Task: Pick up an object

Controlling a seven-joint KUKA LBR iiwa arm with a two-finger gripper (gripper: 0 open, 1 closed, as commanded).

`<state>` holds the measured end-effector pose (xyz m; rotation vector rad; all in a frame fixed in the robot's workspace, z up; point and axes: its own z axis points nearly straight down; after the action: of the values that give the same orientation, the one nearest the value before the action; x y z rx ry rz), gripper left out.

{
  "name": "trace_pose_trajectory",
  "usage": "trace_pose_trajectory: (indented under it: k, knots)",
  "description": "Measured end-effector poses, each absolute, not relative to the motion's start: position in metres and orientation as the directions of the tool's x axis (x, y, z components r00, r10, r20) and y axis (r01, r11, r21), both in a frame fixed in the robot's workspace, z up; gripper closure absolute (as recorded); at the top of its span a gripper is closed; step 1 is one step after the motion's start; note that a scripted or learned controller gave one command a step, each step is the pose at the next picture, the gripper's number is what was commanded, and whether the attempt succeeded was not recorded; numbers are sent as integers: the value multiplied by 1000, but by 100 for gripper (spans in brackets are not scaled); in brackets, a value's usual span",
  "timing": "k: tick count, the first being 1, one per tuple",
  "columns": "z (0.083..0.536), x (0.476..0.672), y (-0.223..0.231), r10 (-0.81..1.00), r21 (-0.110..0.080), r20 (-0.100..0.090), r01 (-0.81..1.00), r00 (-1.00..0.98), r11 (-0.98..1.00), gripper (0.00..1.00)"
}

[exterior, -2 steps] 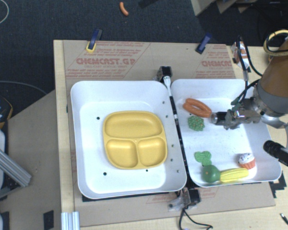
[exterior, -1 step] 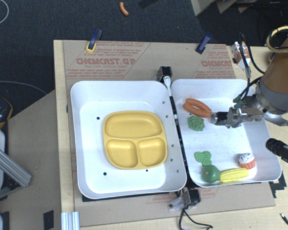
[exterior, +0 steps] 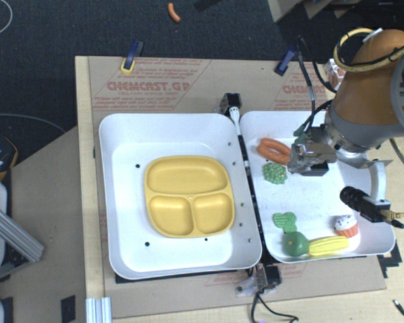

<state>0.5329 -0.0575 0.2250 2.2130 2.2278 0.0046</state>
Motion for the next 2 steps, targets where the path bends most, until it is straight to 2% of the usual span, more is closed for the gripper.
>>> trace_pose_trajectory:
  k: [1, 2]
  knots:
    - [224, 552, -18, 1000, 3, 1, 1000, -6, 6, 100]
    - [217, 584, 32, 1000, 4, 1, 1000, -7, 7, 100]
